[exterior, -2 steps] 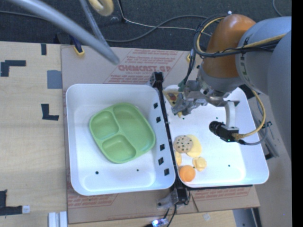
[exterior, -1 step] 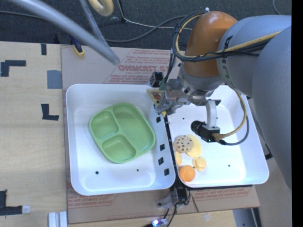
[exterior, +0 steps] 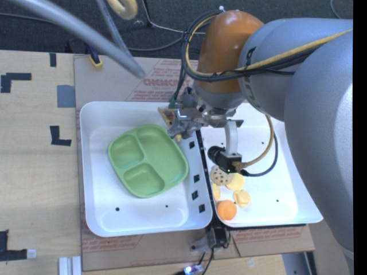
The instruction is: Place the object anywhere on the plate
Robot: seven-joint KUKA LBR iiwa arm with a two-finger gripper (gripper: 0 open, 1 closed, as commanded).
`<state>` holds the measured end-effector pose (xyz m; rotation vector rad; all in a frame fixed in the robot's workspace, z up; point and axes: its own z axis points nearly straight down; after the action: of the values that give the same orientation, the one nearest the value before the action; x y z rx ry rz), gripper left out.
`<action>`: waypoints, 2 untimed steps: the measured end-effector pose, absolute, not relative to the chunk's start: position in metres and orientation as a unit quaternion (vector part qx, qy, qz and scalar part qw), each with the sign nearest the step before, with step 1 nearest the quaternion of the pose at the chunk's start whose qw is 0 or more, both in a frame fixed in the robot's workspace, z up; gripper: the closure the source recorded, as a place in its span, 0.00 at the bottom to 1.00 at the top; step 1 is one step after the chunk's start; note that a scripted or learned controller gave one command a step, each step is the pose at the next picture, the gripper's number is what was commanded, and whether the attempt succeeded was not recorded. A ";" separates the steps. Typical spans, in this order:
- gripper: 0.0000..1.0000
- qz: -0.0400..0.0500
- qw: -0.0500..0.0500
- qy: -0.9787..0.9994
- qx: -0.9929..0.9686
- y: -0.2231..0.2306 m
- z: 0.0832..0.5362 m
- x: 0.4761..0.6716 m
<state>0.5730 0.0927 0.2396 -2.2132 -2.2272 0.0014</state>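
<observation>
Here we have the pincer (exterior: pixel 179 121) hanging over the far right corner of the green plate (exterior: pixel 148 160), close to the divider between the two white bins. A small brownish thing (exterior: pixel 168 117) sits at its tip, but we cannot tell whether it is the object or part of the tool, and we cannot tell whether the pincer is wide or narrow, since the wrist hides it.

The plate lies below and to the left of the pincer, in the left bin (exterior: pixel 94 171). Well to its right and nearer us, in the right bin (exterior: pixel 287 199), lie an orange ball (exterior: pixel 227 210), a spotted cookie-like piece (exterior: pixel 218 176) and two pale yellow pieces (exterior: pixel 238 189).

If something is carried, we judge it best to shift left and toward us, so the release falls over a compartment, not the rim. We should lower close before letting go, lest the piece bounce off into the bin.
</observation>
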 end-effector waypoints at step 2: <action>1.00 0.002 0.000 -0.708 -0.706 0.184 0.213 0.581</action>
<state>0.5806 0.1835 0.2131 -2.2171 -2.2244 0.0055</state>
